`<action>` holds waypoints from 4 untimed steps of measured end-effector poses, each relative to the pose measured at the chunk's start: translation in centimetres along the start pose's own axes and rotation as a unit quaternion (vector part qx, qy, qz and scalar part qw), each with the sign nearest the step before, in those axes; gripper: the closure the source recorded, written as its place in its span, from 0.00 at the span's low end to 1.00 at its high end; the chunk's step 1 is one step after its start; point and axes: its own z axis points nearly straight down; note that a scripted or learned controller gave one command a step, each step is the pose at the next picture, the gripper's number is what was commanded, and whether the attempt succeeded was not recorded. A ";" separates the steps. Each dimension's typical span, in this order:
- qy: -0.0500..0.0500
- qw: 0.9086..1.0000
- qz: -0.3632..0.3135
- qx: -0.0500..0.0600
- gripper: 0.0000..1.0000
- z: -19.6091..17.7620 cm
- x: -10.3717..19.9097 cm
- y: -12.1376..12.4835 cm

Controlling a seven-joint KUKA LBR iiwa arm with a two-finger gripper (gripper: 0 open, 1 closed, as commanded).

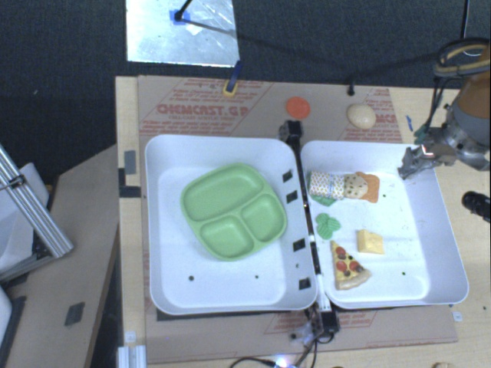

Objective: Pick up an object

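Pincer over right bin's far-right rim, arm angled down

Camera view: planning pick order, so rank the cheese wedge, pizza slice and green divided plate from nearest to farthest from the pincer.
From the pincer, at the right bin's upper right edge:
1. Cheese wedge, right bin, lower middle.
2. Pizza slice, right bin, near front.
3. Green divided plate, left bin.

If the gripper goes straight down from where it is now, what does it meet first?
Probably the bare floor of the right bin near its upper right corner. The gripper hangs there, apart from the toy bread slice, though its height is unclear from this one view.
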 end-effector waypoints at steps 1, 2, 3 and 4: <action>0.001 1.000 -0.003 0.000 1.00 -1.0 5.7 1.0; 0.001 1.000 -0.002 0.001 1.00 0.0 10.4 1.9; 0.002 1.000 -0.003 0.001 1.00 0.5 16.7 2.7; 0.002 1.000 -0.003 0.000 1.00 0.5 22.1 4.2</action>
